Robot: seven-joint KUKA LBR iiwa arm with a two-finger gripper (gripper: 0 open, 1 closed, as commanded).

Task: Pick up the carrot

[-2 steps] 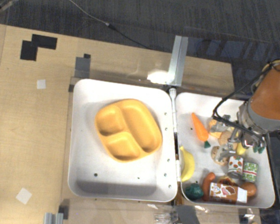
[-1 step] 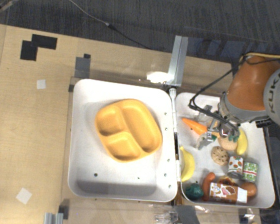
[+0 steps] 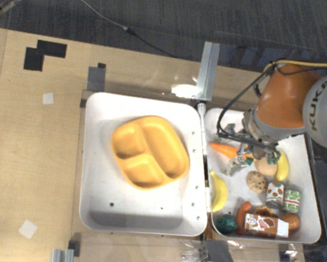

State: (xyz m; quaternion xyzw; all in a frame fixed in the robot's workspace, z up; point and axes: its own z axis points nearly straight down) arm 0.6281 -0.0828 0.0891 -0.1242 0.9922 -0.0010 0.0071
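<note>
Your view, itemised. Carrot: right bin, upper left part, lying flat, at nine o'clock from the gripper and touching it or just beside it. Gripper: low over the bin; you cannot tell whether the fingers are open or closed. Cookie: at five o'clock from the gripper. Left bin: yellow tray.

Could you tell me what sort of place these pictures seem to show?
Probably a robotics lab bench for pick-and-place trials: a grey-and-orange robot arm reaches over two shallow white bins, one holding toy food such as an orange carrot.
</note>
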